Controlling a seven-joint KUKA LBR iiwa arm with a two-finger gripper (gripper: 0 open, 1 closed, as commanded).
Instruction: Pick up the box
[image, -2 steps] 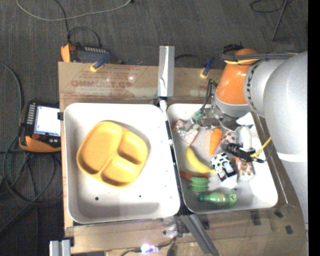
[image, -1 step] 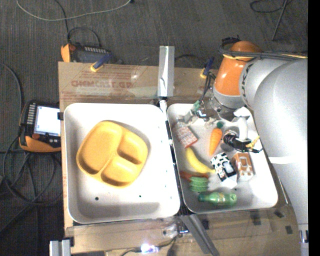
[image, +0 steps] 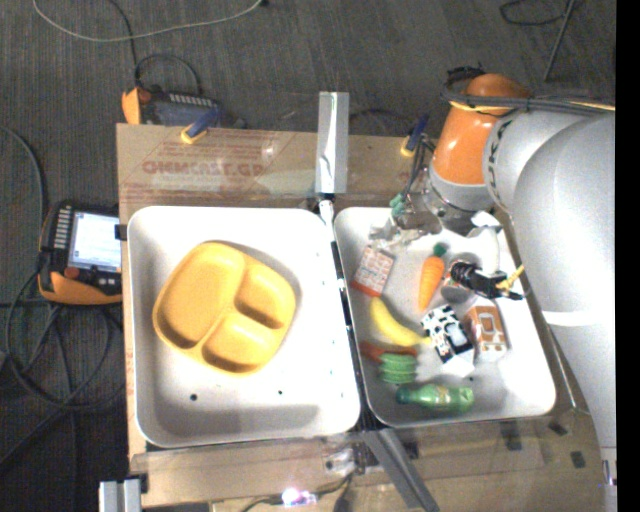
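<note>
A small red and white box (image: 374, 268) lies flat in the right bin (image: 535, 395), near its back left corner. My gripper (image: 402, 218) hangs just beyond the box's far end, at the bin's back wall. Grey wrist parts and the orange band (image: 470, 140) rise behind it. The box rests on the bin floor and does not look lifted.
The right bin also holds a carrot (image: 430, 280), a banana (image: 392, 326), a black and white spotted item (image: 443, 332), a small orange carton (image: 487, 332), a green bottle (image: 436, 397) and green vegetables (image: 397, 367). A yellow divided plate (image: 226, 306) sits in the left bin (image: 150, 400).
</note>
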